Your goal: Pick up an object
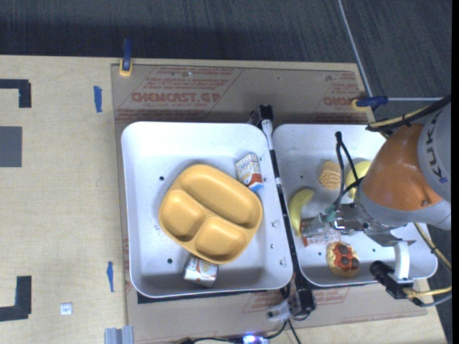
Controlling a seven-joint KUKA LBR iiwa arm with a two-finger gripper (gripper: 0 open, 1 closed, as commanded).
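White right bin (401, 282) holds an upright-lying banana (298, 208); pincer (331, 219) state unclear.

The grey arm (423, 170) reaches in from the right, its orange band just above the wrist, the gripper (331, 219) pointing down and left.

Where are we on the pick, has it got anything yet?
Done: the arm has reached into the right bin and sits low over the items there. In hand: nothing visibly lifted; the banana and the small red and yellow item lie on the bin floor, and the wrist hides the fingers. Left: a confirmed grasp and lift. The yellow tray in the left bin lies untouched.
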